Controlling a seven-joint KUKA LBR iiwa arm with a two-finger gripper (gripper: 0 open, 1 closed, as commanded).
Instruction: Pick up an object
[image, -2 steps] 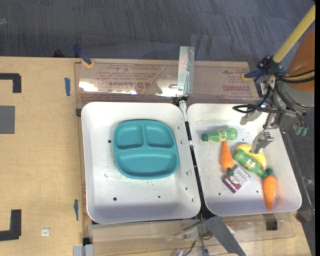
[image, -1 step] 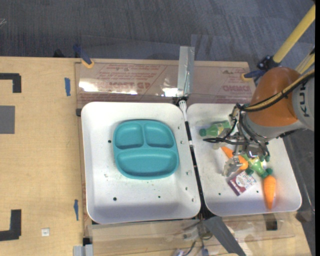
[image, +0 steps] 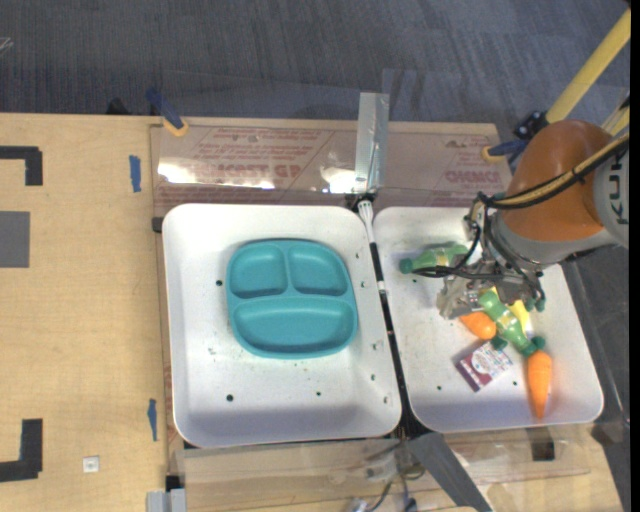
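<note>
Camera view. Hand (image: 468, 296): low in the right bin (image: 430, 390), among a cluster of toys; whether it is open, closed or gripping cannot be told from this slant.

Items beside the hand: green toy (image: 432, 259), just above and left of it, long axis roughly level across the bin, one end toward the divider. Small orange piece (image: 479, 325), touching or just below the hand. Green-and-yellow piece (image: 510, 318), just right of it. Purple packet (image: 483, 364), below it, tilted. Carrot (image: 539, 382), below and to the right, long axis near upright in the view, green top pointing up toward the hand.

Left bin (image: 190, 330): teal divided tray (image: 291, 297), well apart to the hand's left.

Handling judgement: likely target is the small orange piece; close across its short width, lift straight, avoid dragging neighbours.
</note>
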